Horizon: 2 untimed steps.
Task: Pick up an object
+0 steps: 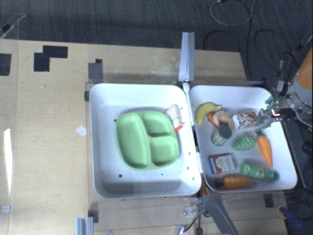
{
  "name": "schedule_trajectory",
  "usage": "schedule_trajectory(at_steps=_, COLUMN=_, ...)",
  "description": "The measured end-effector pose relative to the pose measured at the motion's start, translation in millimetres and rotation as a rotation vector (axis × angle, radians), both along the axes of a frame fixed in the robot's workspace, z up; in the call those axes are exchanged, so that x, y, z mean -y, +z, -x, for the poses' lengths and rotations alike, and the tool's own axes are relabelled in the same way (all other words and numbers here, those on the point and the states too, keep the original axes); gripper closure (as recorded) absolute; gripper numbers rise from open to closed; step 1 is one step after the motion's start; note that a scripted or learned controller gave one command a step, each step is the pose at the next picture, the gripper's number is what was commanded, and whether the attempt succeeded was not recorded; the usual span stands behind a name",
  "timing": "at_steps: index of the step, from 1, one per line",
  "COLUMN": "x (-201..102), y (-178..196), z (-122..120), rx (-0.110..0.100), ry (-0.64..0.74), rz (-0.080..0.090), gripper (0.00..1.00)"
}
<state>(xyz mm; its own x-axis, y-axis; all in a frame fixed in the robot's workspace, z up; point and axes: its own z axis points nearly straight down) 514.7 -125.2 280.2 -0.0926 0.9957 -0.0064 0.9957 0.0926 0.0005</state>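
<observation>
The green divided tray in the left bin looks broad and hard to pinch, while the small toy foods in the right bin, such as the carrot, seem light, stiff and best taken across their narrow middles. The claw hovers at that bin's far right rim, too small and blurred to say whether it stands open or closed.

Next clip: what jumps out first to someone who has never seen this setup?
The big green divided plate filling most of the left bin catches the eye first, with a small packet at its upper right edge. Next comes the right bin, crowded with toy food: a banana, a carrot and a green bottle. The gripper is over that bin's upper right.
</observation>
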Motion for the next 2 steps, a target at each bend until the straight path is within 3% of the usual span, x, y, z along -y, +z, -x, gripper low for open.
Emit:
schedule_trajectory(at_steps=1, x=-6.9, y=-31.9, z=6.5, rx=0.0, ry=-0.243, rz=-0.006, gripper=1.0)
schedule_trajectory(at_steps=2, x=-7.9, y=-23.9, z=3.8, rx=-0.001, ry=-0.234, rz=-0.005, gripper=1.0)
